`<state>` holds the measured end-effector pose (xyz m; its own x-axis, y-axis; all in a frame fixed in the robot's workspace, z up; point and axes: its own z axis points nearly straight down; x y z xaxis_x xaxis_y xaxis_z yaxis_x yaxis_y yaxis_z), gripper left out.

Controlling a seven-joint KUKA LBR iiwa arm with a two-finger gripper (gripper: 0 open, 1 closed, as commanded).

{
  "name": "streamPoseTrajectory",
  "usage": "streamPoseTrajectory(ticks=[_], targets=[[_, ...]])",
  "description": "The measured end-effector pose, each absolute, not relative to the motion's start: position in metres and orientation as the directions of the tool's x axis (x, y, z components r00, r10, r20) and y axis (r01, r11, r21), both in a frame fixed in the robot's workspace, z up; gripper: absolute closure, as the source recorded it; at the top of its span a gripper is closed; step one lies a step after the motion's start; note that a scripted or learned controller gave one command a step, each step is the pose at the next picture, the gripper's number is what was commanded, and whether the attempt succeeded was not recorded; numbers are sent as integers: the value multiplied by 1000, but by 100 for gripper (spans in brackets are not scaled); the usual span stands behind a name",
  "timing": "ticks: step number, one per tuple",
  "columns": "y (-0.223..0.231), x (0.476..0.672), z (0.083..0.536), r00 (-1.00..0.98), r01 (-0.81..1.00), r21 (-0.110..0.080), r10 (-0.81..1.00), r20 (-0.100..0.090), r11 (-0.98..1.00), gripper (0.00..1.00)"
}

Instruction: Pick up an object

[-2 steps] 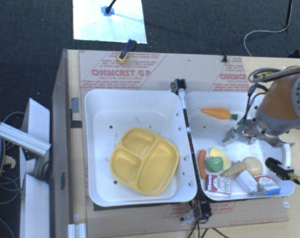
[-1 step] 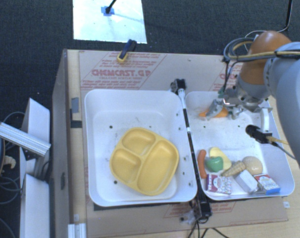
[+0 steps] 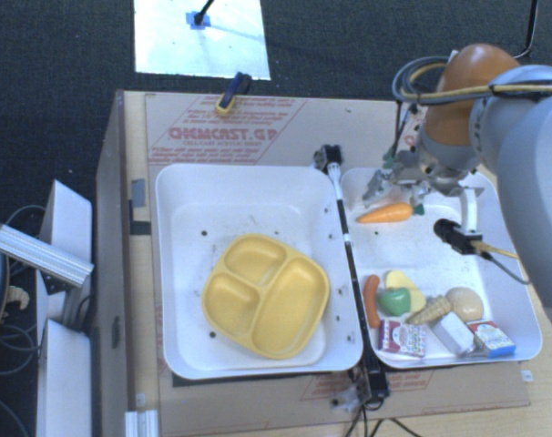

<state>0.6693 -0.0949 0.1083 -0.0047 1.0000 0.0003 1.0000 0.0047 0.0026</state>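
On the bench [image 3: 258,121], the right bin [image 3: 513,285] holds toy food. The pincer [image 3: 394,187] hangs in the upper right, just above the carrot [image 3: 385,213]; whether it is spread or closed, I cannot tell. Best to straddle the carrot's middle crosswise.
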Motion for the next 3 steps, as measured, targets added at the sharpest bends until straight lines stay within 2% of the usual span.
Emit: streamPoseTrajectory(ticks=[1, 2, 3], targets=[[-99, 659, 91, -3, 1000, 12, 1000, 0, 3, 0], [-107, 674, 92, -5, 1000, 17, 1000, 2, 5, 0], [-107, 675, 104, -8, 1000, 22, 1000, 1, 8, 100]])
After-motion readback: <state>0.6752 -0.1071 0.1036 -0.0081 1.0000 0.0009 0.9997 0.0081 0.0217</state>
